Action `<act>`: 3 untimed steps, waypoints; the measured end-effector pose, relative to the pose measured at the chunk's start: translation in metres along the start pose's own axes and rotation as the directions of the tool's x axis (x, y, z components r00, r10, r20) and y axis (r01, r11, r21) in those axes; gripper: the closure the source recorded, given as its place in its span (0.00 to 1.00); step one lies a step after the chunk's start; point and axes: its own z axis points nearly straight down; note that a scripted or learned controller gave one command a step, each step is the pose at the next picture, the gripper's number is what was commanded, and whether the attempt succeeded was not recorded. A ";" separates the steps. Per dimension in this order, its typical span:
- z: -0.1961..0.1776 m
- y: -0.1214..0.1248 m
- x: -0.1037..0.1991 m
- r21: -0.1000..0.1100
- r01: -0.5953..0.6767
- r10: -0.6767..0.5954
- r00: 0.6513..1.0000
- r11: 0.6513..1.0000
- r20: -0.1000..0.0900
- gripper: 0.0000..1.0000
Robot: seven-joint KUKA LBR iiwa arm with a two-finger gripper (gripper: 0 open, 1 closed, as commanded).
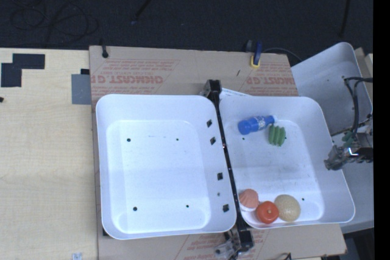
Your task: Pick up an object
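Camera view: tool (339,159) sits at the right bin's (334,189) right rim, nothing seen in it; how far open, cannot tell. Candidates all lie in that bin: blue bottle (255,124) and green object (277,134) at the back, orange ball (267,212) with two pale pieces in front. Approach step; next needs swinging over one item and descending.

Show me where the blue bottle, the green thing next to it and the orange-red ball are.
blue bottle (255,124): camera view, middle of its body.
green ridged object (277,135): camera view, its centre.
orange-red ball (267,212): camera view, top of the ball, at the right bin's near edge.
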 end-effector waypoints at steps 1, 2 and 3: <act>-0.009 0.000 -0.001 -0.002 0.000 0.000 1.000 1.000 0.001 1.00; -0.035 0.001 0.000 -0.004 0.004 -0.004 1.000 1.000 0.002 1.00; -0.095 0.083 0.001 -0.012 0.008 -0.007 1.000 1.000 0.006 1.00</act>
